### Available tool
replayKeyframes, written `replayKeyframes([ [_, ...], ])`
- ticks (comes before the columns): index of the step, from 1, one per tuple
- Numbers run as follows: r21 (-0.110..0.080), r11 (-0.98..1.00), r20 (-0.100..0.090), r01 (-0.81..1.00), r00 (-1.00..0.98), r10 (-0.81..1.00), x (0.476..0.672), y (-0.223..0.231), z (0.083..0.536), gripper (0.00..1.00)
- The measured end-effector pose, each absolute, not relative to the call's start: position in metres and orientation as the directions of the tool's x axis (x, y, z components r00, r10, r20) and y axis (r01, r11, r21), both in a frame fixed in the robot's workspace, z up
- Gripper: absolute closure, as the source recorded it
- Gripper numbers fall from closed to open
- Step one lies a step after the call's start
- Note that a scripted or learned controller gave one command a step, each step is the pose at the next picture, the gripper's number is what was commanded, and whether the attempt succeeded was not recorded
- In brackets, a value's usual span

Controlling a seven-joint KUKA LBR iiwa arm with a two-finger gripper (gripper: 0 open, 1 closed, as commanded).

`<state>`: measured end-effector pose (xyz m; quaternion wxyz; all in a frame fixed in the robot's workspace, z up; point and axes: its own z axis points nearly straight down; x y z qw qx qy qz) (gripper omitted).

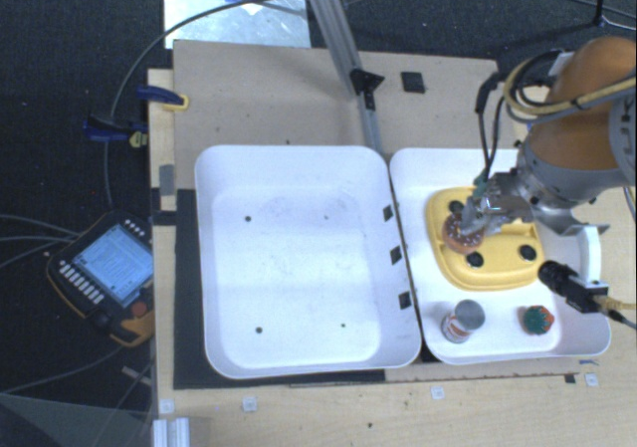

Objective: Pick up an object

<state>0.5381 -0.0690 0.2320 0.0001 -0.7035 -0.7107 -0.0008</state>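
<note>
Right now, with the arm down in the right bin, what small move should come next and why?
Probably a short, straight lift to test the grasp. The end effector sits low on the yellow tray, right at a small brown round object; whether it has caught anything is unclear, and a lift would show that.

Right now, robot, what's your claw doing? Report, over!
Gripper down in the right bin, over the yellow tray. Nothing seen held. Small can and green thing sit nearby, apart from it.

Yellow tray (495, 267), flat, right bin (418, 236)
</note>
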Motion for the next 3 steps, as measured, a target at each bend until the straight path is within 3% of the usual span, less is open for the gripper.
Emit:
replayKeyframes([
  [3,0.001,0.012,0.003,1.0,-0.012,1.0,0.533,0.1,0.233,1.0],
])
